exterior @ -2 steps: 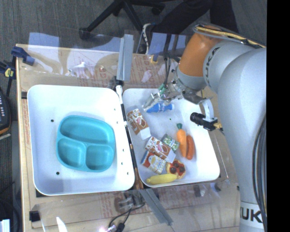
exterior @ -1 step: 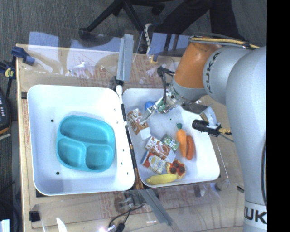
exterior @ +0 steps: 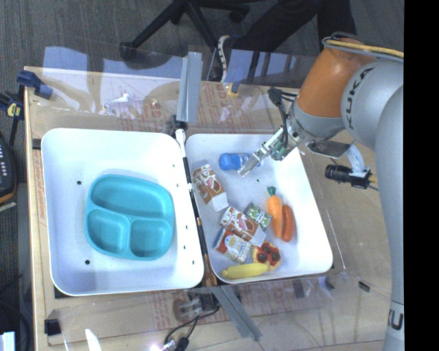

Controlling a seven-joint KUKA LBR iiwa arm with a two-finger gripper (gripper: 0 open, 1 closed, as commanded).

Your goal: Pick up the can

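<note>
A gripper (exterior: 248,166) is seen just beside a blue can (exterior: 233,162) in the right bin (exterior: 312,212), upper centre of the frame.

Whether the can is held cannot be told. Lower in this bin, cartons (exterior: 236,226), a smooth orange carrot (exterior: 276,212) and a curved yellow banana (exterior: 245,271) are crowded together. A glossy teal compartment tray (exterior: 129,216) is set in the left bin (exterior: 62,158).

right bin (exterior: 312,206): crowded front | bare floor middle-right | left bin: tray (exterior: 130,217)

A robotics lab: a grey-and-orange KUKA arm (exterior: 343,89) reaches over a counter (exterior: 103,103) bearing two white bins (exterior: 62,147), with an office-chair base (exterior: 185,20) on carpet behind.
</note>
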